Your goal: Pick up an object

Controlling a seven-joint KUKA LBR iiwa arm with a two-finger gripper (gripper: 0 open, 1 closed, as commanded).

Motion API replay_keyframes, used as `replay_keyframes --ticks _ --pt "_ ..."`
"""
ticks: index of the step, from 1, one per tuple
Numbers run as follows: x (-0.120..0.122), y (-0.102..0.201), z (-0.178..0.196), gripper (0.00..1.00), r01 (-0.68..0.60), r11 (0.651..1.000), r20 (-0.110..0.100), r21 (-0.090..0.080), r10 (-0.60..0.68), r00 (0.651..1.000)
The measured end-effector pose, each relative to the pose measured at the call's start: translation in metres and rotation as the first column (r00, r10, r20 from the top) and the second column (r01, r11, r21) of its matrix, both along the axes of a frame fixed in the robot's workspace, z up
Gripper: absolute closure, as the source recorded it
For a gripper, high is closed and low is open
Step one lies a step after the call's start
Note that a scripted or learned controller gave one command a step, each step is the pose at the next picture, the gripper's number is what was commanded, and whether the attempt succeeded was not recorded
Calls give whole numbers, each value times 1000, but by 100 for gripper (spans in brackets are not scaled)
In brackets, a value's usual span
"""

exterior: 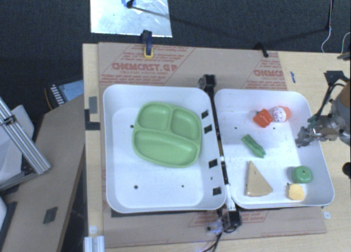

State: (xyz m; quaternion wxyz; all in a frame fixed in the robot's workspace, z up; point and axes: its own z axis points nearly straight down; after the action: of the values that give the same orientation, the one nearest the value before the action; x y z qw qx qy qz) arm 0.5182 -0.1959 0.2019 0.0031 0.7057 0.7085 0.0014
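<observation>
Two white bins side by side on the bench: left bin (118, 190), right bin (323, 190).

Left bin: one green divided plate (166, 134), three compartments, lying flat, long axis running from upper left to lower right.

Right bin, six small items, one of each:
- orange piece (262, 118) near the top, touching a white round piece with red spots (280, 114) on its right.
- green elongated piece (254, 145) mid-bin, long axis diagonal, upper-left end toward the bin divider, lower-right end toward bin centre.
- tan wedge (256, 180) in the lower part, pointed tip up, broad base toward the near wall.
- green round piece (301, 175) near the right wall, with a yellow piece (296, 192) just below it, close, contact unclear.

Gripper (305, 137) at the right edge of the right bin, above the green round piece and well apart from the green elongated piece. Nothing visible between the fingers; too blurred and small to tell released or clenched. Arm (337, 127) entering from the right.

Outside the bins: one silver sheet (130, 4) at the top, one yellow clamp (148, 51) at the bench's far edge.
</observation>
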Motion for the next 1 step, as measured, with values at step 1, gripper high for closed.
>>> replay_keyframes --ticks 1 --pt "1 0 24 100 0 1000 -2 1 0 1000"
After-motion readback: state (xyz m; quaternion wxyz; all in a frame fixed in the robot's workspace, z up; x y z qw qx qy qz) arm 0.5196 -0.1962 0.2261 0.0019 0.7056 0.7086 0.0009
